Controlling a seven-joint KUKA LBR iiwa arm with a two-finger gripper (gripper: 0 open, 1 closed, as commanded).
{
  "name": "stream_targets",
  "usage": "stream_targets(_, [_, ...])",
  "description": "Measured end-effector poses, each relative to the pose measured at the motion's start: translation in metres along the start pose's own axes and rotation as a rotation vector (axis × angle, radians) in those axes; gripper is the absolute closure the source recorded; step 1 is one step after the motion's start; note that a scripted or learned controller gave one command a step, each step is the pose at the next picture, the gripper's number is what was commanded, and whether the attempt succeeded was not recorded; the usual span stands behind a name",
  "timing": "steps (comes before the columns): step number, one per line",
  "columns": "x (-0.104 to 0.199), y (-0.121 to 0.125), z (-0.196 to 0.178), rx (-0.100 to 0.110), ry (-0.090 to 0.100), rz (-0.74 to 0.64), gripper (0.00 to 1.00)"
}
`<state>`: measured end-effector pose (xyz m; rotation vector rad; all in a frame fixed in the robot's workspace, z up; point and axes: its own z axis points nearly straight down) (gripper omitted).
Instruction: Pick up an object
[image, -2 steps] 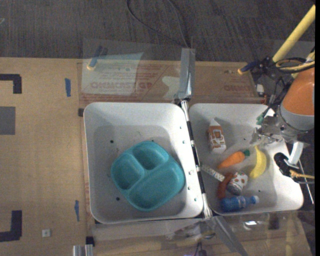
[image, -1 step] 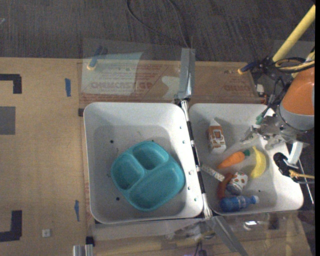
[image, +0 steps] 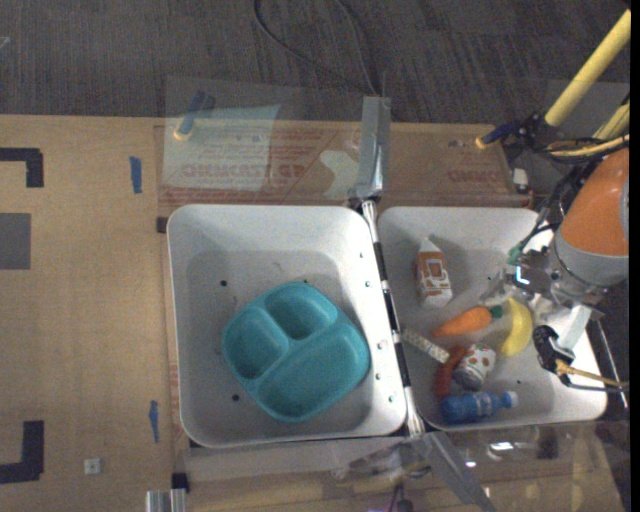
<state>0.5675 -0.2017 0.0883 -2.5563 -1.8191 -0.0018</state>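
- two shallow white plastic bins sit side by side on the brown cardboard-topped bench (image: 80, 330); the left bin (image: 190, 250) is at nine o'clock from the right bin (image: 470, 225), and their inner rims touch down the middle.
- in the left bin lies a teal plastic divided plate (image: 295, 350) with three compartments, turned at a slant and resting toward the six o'clock side of the bin floor.
- in the right bin a small white and orange carton (image: 432, 275) lies toward eleven o'clock.
- an orange toy carrot with a green top (image: 466, 321) lies near the bin's centre, its green end pointing to three o'clock.
- a yellow toy banana (image: 517, 327) sits just beside the carrot's green end, at its three o'clock.
- a red and white crumpled can (image: 476, 365) lies at six o'clock from the carrot, with a slim red piece (image: 445, 372) touching its nine o'clock side; i can't tell what that piece is.
- a blue plastic bottle (image: 478, 405) lies on its side at the six o'clock edge of the bin.
- the grey arm with the orange band (image: 598, 215) reaches in from three o'clock, and its gripper (image: 520, 282) hangs low over the three o'clock part of the right bin, just above the banana.
- i cannot tell whether the gripper is spread or pressed together, or whether it touches the banana.
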Motion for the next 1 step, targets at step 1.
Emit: stream_targets(1, [-0.003,0.0015,-0.0082,-0.001,0.0,0.006,1.0])
